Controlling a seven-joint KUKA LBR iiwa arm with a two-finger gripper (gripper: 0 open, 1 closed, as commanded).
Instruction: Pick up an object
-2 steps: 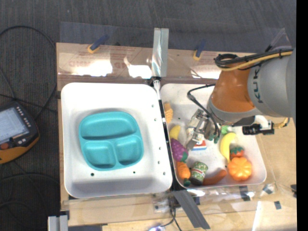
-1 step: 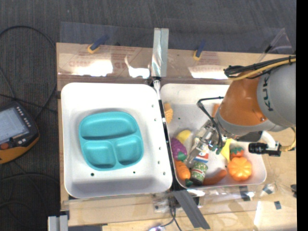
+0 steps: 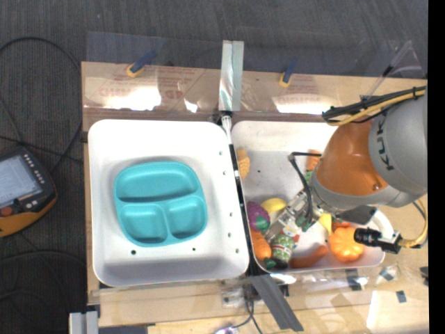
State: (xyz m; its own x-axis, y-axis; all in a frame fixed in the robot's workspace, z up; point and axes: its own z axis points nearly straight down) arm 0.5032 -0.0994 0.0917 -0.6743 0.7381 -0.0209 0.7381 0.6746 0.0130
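Toys are heaped along the near edge of the right bin (image 3: 278, 155), closest to the camera's lower side. A small bottle with a green cap and a printed label (image 3: 281, 246) is seen lying tilted there, its cap end pointing toward the near wall. An orange carrot-like piece (image 3: 260, 245) lies touching it on the side of the divider, and a reddish sausage shape (image 3: 310, 256) lies along the near wall beside it. An orange pepper (image 3: 345, 243) rests further to the right, near a black cylindrical part of the arm.

The gripper (image 3: 297, 213) is lowered into the bin just above the bottle, among the toys. Whether its fingers are spread or closed cannot be told, as they are lost against the clutter, and nothing can be seen held between them.

A purple and green piece (image 3: 258, 215) and a yellow piece (image 3: 274, 205) lie just beyond, close to the divider. The orange band (image 3: 351, 165) of the arm is seen above the bin's right half.

In the left bin (image 3: 111, 141), a turquoise compartment tray (image 3: 161, 202) sits near the middle.
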